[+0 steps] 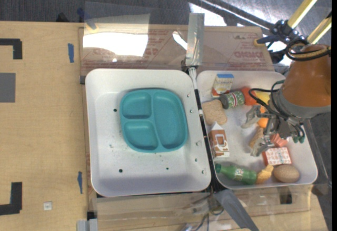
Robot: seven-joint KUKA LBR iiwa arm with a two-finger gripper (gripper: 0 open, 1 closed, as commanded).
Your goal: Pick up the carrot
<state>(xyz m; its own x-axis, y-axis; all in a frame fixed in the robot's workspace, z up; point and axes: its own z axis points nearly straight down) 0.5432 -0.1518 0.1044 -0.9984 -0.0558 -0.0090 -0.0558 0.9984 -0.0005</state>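
Two white bins fill the middle of the frame, and the carrot [257, 96] lies in the right bin [311, 172], toward its upper right, close beside the dark bottle [233, 99] and partly under the arm [309, 83]. We see only a short orange stretch of it; its long axis seems to run from upper left down to lower right, but which end is the tip we cannot tell. The gripper [265, 133] hangs lower in the frame than the carrot, near the red-and-white carton [277, 157], with its fingers spread and nothing between them. To do this step well, we would shift the gripper toward the top of the frame, turn the fingers to straddle the carrot across its narrow width, and keep clear of the bottle. The left bin [100, 172] holds a teal divided plate [154, 119].
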